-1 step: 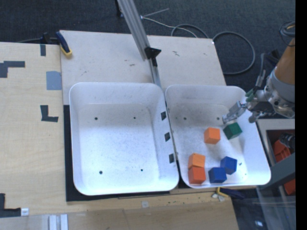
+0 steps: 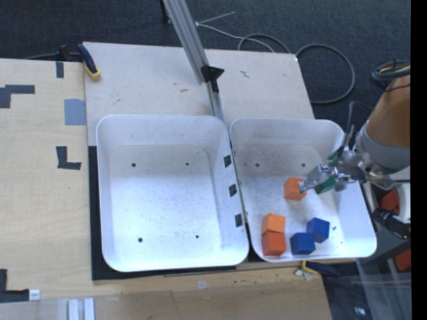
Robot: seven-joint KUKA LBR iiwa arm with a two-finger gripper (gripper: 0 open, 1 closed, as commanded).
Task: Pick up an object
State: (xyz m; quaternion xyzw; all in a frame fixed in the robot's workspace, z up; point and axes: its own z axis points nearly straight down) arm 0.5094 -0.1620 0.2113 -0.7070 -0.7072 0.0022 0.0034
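Look into the right bin (image 2: 267,131): your pincer (image 2: 312,184) reaches in from the right edge and sits low over the bin's middle, its grey and green fingers pointing left. An orange block (image 2: 292,189) lies right at the fingertips. It looks small, roughly cube-shaped, plain orange with a slightly lighter top face, and it is tilted a little rather than sitting square to the bin walls. The fingertips touch or overlap its right side, but you cannot tell from this slant whether they are spread around it or pressed onto it, so do not count it as held.

Toward the near wall of the same bin you have more blocks. An orange pair (image 2: 273,234) stands there, one piece stacked on or leaning against the other, the lower one a deeper red-orange. Just to its right are two blue blocks (image 2: 311,236), touching or nearly so, one a little farther back than the other.

The left bin (image 2: 107,139) sits beside the right one on the desk (image 2: 147,79). The arm's orange band (image 2: 392,115) shows at the right edge, above the pincer.
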